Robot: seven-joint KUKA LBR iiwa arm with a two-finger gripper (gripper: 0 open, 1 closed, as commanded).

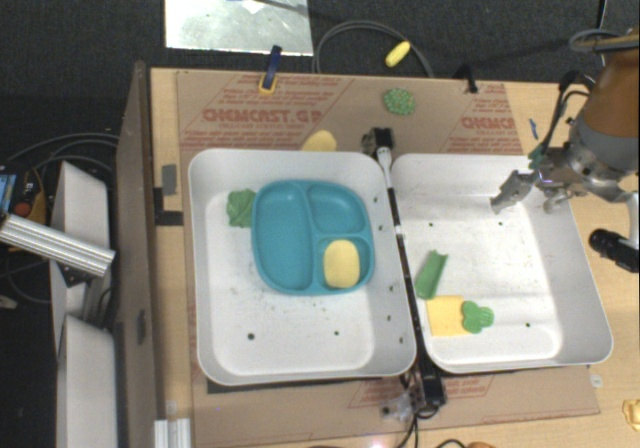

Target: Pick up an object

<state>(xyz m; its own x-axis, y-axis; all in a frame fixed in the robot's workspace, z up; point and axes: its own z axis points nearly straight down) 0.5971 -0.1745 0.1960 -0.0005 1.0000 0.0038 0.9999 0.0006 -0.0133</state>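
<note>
Gripper (527, 190), as I see it from my remote station, hangs over the upper part of the right bin (585, 336), near that bin's far right side, on the grey arm (605, 141) that enters from the right edge of the view. Its two fingers point down and left; whether they are spread or pressed together I cannot tell at this angle, and I see nothing between them. Candidate objects lie in the lower part of the same bin, well apart from the gripper: a green stick (431, 274) lying tilted beside the central divider, a yellow block (444, 317) below it, and a small green lump (478, 317) touching the block's right end. In the left bin (215, 266) I note a blue sectioned plate (290, 236) with a yellow oval piece (342, 263) in its lower right compartment, and a green leafy piece (240, 207) just beside the plate's upper left rim. On the cardboard behind the bins rest a green round item (400, 101) and a yellow item (320, 142) at the left bin's far edge.
</note>
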